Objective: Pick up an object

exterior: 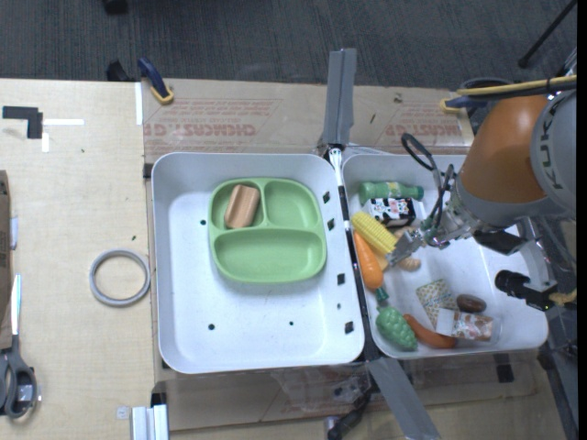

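Over the right bin (514,337), beside the corn cob (374,232), my gripper (408,246) hangs low among the toy food, and I cannot tell whether my fingers are spread or closed, since the wrist hides them from this slant. The corn lies just left of me, pressed against the carrot (369,264), which runs below the corn toward the green grapes (396,330). A small pale piece (410,264) sits right of the corn, just under my tips. Above the corn lies a green-capped bottle (393,192) with a dark packet (394,211). To do this well, I judge I should choose one target, probably the corn, centre over its middle, straddle its narrow width rather than its length, and descend straight so the carrot is not dragged along. The green plate (268,255) sits well left of the corn, in the other bin (183,273).
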Tool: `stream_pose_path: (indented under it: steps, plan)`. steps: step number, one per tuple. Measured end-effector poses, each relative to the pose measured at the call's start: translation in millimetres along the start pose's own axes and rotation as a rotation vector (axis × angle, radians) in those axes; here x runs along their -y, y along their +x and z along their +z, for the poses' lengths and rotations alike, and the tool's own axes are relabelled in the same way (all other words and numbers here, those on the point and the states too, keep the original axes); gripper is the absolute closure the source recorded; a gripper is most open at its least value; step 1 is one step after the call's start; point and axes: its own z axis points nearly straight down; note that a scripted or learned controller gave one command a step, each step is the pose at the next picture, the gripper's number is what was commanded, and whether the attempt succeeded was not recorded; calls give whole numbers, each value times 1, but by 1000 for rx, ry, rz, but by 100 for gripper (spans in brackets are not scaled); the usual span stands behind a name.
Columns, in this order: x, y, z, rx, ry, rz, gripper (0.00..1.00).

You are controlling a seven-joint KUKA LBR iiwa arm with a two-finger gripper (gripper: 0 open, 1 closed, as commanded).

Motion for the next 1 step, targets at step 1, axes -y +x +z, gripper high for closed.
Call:
stream_pose_path:
  steps: [1]
  plan:
    - [-14,-7,37,1,0,-49,0]
